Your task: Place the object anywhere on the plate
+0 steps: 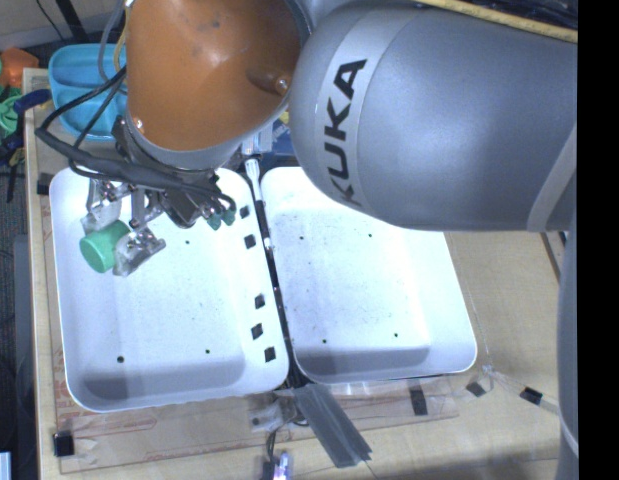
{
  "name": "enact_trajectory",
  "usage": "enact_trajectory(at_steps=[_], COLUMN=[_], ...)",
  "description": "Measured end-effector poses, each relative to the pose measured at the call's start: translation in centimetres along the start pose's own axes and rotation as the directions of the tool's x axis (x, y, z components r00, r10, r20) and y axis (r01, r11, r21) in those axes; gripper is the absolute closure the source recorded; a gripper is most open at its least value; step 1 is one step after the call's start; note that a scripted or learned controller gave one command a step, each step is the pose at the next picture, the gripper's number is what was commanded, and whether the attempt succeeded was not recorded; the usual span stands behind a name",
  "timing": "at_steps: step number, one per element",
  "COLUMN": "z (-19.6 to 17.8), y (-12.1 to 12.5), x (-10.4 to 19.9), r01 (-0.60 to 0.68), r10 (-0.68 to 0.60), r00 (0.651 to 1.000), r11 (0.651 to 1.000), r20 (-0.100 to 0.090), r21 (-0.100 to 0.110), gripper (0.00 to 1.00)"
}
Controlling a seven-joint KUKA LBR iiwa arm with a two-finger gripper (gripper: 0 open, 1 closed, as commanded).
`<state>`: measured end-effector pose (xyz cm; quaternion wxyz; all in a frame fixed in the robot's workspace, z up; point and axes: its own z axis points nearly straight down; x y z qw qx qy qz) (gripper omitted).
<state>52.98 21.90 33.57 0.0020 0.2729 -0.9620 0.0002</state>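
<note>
Camera view: the KUKA arm (429, 108) reaches in from the right and covers the far edge of both bins, its orange band (204, 58) sitting over the far side of the left bin (159, 368). Below the band, the gripper (121, 240) hangs near the far-left corner of the left bin, close to that bin's left wall. A green object (101, 246), rounded like a small cup lying on its side, sits between the two fingers, so the gripper is pinching the green object; whether the object is lifted clear of the bin floor or resting on it cannot be told from this angle. The right bin (374, 353) lies just beside the left bin, the two rims touching along the centre line. No plate can be made out. To perform the step in hand well, judged from this position: confirm a firm pinch before travel, raise the object above the bin rim, move slowly to avoid swing or slip, and release only when the object is low over the target surface.
</note>
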Motion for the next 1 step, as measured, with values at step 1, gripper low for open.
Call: enact_trajectory(at_steps=[1], z=[-5.75], y=[-9.06], x=[-0.98], r01=[0.011], r10=[-0.011], r00=[1.0], r11=[1.0], r20=[0.002], r21=[0.001], gripper=[1.0])
